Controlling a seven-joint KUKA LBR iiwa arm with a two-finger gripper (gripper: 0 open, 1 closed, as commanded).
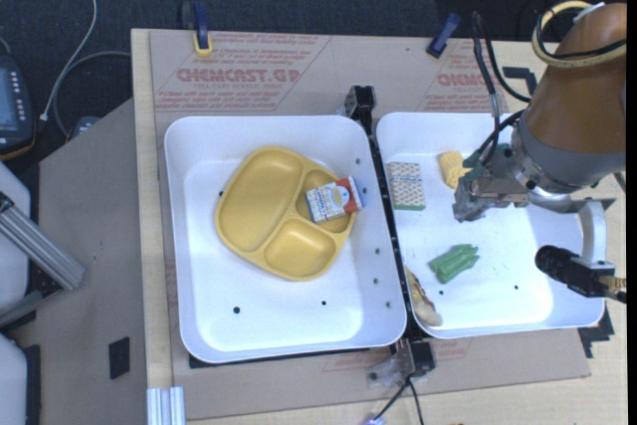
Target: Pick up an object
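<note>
My gripper [468,204] hangs over the middle of the right bin [528,314], reaching in from the right. A green vegetable-like piece [455,263] lies just below it, apart from it. A small yellow item [453,168] sits just above the gripper, partly hidden by the arm. A patterned green-and-white pad [406,185] lies to the gripper's left. A tan, banana-like item [422,299] rests at the right bin's lower left corner. In the left bin [199,314] a yellow divided plate [261,214] carries a small blue-and-red carton [330,201].
The two bins meet along a dark divider [383,214]. A black part of the arm [572,269] overhangs the right bin's right side. Cardboard [249,75] lies under the bins, held by clamps at the back.
</note>
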